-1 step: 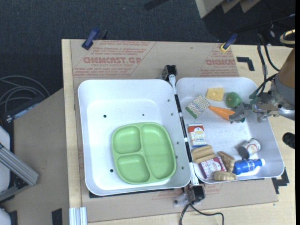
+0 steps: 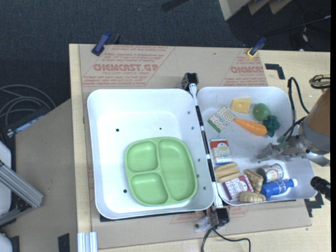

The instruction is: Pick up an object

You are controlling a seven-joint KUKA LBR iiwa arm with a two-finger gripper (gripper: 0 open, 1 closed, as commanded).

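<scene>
Your gripper (image 2: 273,152): over the right bin (image 2: 218,96), just right of the carton (image 2: 221,151), above the can (image 2: 274,172); grip state indiscernible. Left bin (image 2: 105,140): green tray (image 2: 159,170).

The two shallow white bins (image 2: 105,140) look like smooth, slightly glossy plastic. In the left one lies a matt pale-green plastic divided plate (image 2: 160,170). The bench top (image 2: 131,67) looks like matt brown paper printed with red lettering. The orange carrot (image 2: 251,126) in the right bin looks like glossy plastic.
</scene>
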